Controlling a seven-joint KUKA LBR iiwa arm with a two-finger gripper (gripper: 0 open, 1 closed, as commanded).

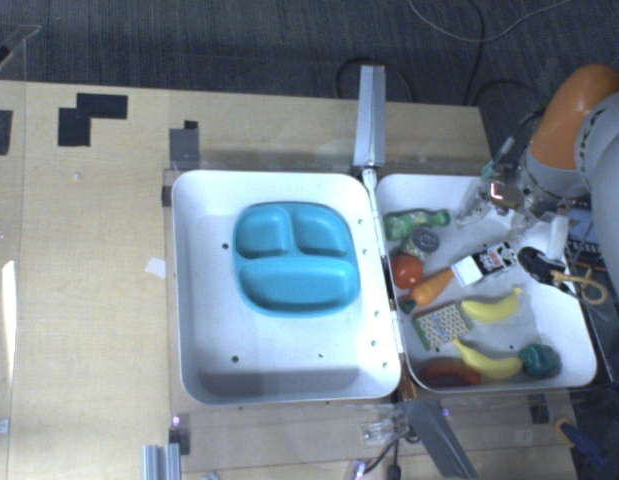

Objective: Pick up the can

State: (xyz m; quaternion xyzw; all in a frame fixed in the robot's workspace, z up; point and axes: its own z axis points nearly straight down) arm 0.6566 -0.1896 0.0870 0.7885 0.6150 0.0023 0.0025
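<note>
The can shows as a small round grey top in the back left of the right bin. It lies just in front of a green bottle and behind a red tomato. My gripper reaches in from the right, low over the bin's middle. Its tip is just right of the can, and nothing is seen held in it. The grey arm with its orange band rises at the right edge.
An orange carrot, a checkered packet, two bananas, a teal object and a dark red item crowd the right bin. The left bin holds a blue divided plate.
</note>
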